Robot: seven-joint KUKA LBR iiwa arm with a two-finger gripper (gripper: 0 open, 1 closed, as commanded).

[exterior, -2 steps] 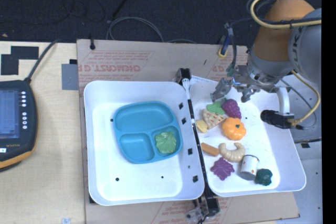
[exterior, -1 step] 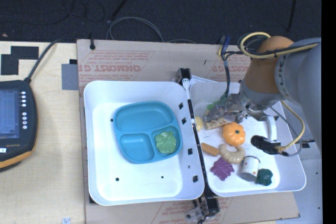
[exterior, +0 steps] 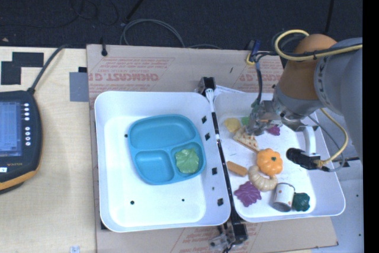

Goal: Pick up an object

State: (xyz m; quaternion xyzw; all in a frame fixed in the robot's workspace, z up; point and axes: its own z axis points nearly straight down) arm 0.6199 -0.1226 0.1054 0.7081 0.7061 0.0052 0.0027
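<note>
My gripper (exterior: 255,124) reaches down into the right bin (exterior: 331,201), near its back left part. It hovers right above a tan wedge (exterior: 246,141) and between a small yellow piece (exterior: 231,125) and a purple scrap (exterior: 273,128). Closer to the front lie an orange pumpkin (exterior: 269,162), a short orange stick (exterior: 237,168), a beige curled piece (exterior: 261,180), a purple leaf (exterior: 247,192), a small can (exterior: 283,197) and a dark green lump (exterior: 301,201). I see nothing lifted off the bin floor.
The left bin (exterior: 115,186) holds a blue divided plate (exterior: 160,139) with a green leafy piece (exterior: 188,160) in its right compartment. A ridge (exterior: 214,145) separates the bins. A teach pendant (exterior: 15,133) lies at the far left.
</note>
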